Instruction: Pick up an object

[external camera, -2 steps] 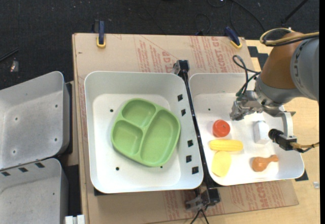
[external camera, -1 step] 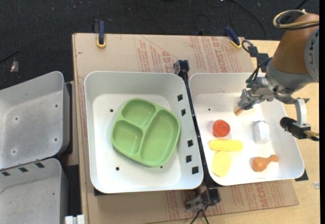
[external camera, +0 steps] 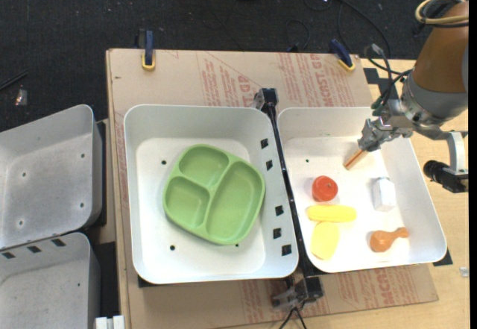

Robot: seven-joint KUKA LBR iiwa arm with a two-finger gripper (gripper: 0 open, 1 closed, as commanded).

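Observation:
In the right bin point(external camera: 422, 193) lie a red tomato point(external camera: 324, 188), a yellow banana point(external camera: 332, 213), a pale yellow oval piece point(external camera: 325, 240), a small white block point(external camera: 383, 193) and an orange drumstick-shaped toy point(external camera: 386, 239). My gripper point(external camera: 370, 141) hangs over the bin's far part, coming in from the right. A thin orange stick point(external camera: 355, 160) slants down and to the left from its fingertips, its upper end pinched between them. The stick's lower end is close to the bin floor, above the tomato.
A green divided plate point(external camera: 215, 193) lies in the left bin point(external camera: 141, 245). Black clips run along the wall between the bins. Two more white bins point(external camera: 45, 171) sit off the bench to the left. Cables cross the dark floor behind.

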